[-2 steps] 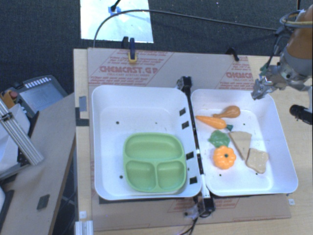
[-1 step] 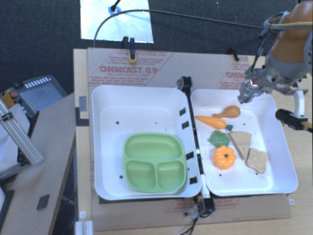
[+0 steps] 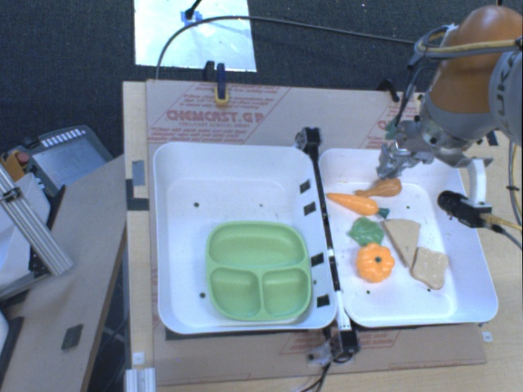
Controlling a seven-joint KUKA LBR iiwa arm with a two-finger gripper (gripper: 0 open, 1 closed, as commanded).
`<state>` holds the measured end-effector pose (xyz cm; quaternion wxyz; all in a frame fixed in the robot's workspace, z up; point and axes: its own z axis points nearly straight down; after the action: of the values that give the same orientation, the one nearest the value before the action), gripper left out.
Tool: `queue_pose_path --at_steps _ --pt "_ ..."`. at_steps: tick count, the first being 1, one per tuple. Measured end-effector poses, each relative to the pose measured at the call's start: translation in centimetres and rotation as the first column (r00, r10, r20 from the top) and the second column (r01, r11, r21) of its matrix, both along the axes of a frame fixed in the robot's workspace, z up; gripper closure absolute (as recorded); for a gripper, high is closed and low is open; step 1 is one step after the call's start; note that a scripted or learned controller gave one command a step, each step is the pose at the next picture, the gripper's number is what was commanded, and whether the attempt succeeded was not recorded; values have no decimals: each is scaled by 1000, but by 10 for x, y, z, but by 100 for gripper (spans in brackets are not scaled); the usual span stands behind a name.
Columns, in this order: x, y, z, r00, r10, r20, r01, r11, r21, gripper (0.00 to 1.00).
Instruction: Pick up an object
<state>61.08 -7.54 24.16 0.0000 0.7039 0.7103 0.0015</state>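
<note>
We see a small tan-orange toy food piece (image 3: 384, 188), rounded at one end and tapering toward the other, lying near the far wall of the right bin (image 3: 470, 300), directly beneath the gripper (image 3: 394, 162). The gripper's tip hangs just above the piece or touches it; we cannot tell which, nor can we tell how the tool is set.

Just beside that piece lies a toy carrot (image 3: 353, 203), bright orange and pointing toward the divider between the bins. Nearer us sit a green leafy toy (image 3: 367, 232), a small orange pumpkin (image 3: 375, 263) just beside it, and two pale wedge-shaped pieces, one (image 3: 403, 239) next to the greens and another (image 3: 431, 267) nearer the bin's right wall.

The grey arm (image 3: 470, 72) with its orange band reaches in from the right. In the left bin (image 3: 188, 178) rests a light green divided plate (image 3: 259, 270) with three compartments.
</note>
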Motion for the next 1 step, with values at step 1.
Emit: queue_pose_path --at_steps 1 --pt "-15 56 -12 1000 0 -3 0 1000 0 100"
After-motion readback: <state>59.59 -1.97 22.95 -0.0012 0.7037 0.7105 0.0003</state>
